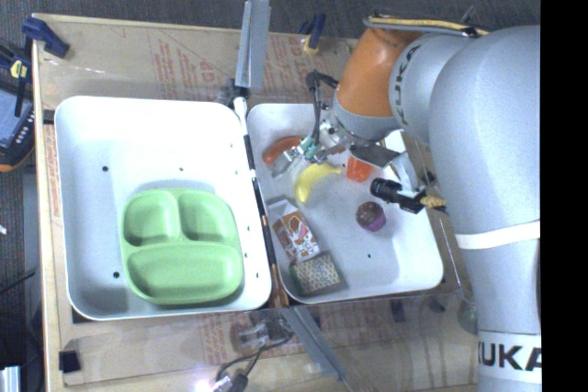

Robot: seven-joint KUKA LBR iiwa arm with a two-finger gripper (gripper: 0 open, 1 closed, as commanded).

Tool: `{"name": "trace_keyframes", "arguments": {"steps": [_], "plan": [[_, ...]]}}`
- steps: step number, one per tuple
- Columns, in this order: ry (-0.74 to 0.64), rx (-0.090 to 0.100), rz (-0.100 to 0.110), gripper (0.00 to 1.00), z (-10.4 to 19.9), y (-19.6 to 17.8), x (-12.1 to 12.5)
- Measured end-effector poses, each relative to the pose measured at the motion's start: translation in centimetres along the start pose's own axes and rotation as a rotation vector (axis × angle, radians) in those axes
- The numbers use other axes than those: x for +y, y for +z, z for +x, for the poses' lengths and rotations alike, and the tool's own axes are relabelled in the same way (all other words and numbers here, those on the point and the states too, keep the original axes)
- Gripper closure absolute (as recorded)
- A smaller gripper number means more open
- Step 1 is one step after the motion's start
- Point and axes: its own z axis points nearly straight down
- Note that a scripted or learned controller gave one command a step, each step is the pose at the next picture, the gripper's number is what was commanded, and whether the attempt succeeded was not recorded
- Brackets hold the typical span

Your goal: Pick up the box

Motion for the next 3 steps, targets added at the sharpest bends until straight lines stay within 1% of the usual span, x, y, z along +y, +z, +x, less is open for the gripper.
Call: {"name": "trace_keyframes", "arguments": {"steps": [1, 2, 3], "plan": [[-0.027, 0.002, 0.007, 0.00, 0.6, -0.2, 3.0], [-0.032, -0.002, 0.000, 1.00, 0.6, -1.3, 3.3], [-0.032, -0.002, 0.000, 0.00, 0.6, -1.3, 3.3]]}}
